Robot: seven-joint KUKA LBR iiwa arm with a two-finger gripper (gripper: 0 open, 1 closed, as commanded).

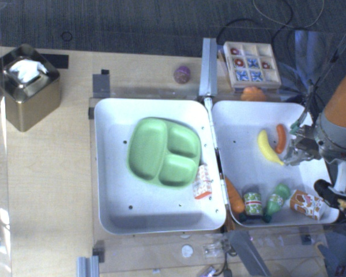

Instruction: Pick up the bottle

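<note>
The bottle [278, 198] is green with a dark cap, and it lies tilted at the front of the right bin [242, 126]. It rests between a green can [253, 203] and a small orange carton [307, 205]. My gripper [296, 150] hangs over the right side of that bin, farther back than the bottle and a little to its right. It is close to the right of a yellow banana [269, 147] and a red sausage [281, 138]. Nothing shows in its grasp.
An orange carrot [235, 196] lies along the right bin's left wall. The left bin [112, 172] holds a green divided plate [164, 152] and a red-and-white packet [203, 183]. Behind the bins are a tic-tac-toe board [252, 64] and a purple ball [182, 74]. A tissue box [26, 88] stands far left.
</note>
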